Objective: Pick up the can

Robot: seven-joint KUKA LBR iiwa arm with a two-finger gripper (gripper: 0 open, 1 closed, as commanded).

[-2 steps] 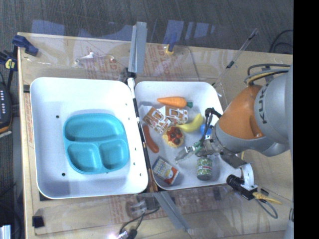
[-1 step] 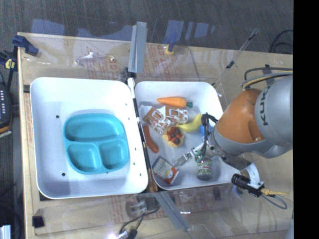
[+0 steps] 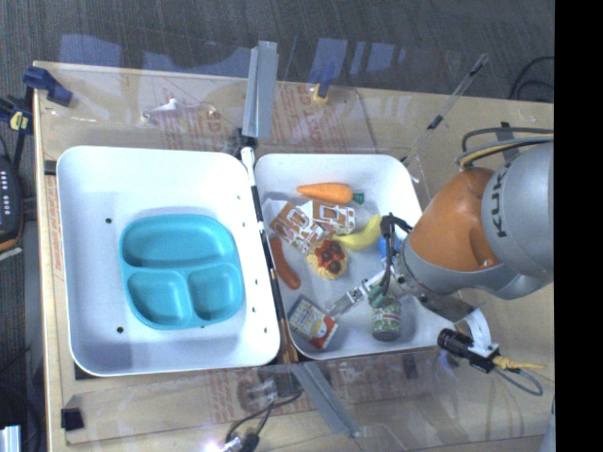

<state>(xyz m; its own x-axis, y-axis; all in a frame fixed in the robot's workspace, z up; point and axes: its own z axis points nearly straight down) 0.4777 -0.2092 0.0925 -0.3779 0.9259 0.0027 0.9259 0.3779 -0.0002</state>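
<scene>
I am reaching in from the right, my gripper (image 3: 382, 290) hanging just above the can (image 3: 386, 320); its state is unclear.

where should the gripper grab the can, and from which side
Probably across the round side wall of the can, coming from above. It seems to stand upright near the front wall of the right bin, so a sideways approach is blocked there. The gripper hovers just above it; the packet lies apart to its left.
</scene>
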